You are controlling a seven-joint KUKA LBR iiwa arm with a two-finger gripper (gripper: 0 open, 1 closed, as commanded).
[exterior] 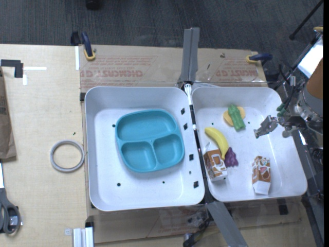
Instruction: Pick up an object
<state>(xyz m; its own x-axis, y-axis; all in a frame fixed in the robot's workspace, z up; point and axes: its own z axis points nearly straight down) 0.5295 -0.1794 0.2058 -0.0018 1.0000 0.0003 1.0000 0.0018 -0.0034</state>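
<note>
My gripper (277, 129) hangs over the right side of the right bin (288, 189), its two fingers spread open with nothing between them. Left of it lie a green toy vegetable (236, 117) on a yellow piece, a banana (217, 139) and a purple grape bunch (231, 157). A small brown-and-white carton (215, 164) lies beside the grapes. A second carton (261, 174) lies below the gripper near the bin's front right.
The left bin (103, 184) holds a blue divided tray (150, 140). On the bench to the left lie a grey tape ring (67, 155) and scissors (7, 217). A grey post (190, 55) stands behind the wall between the bins.
</note>
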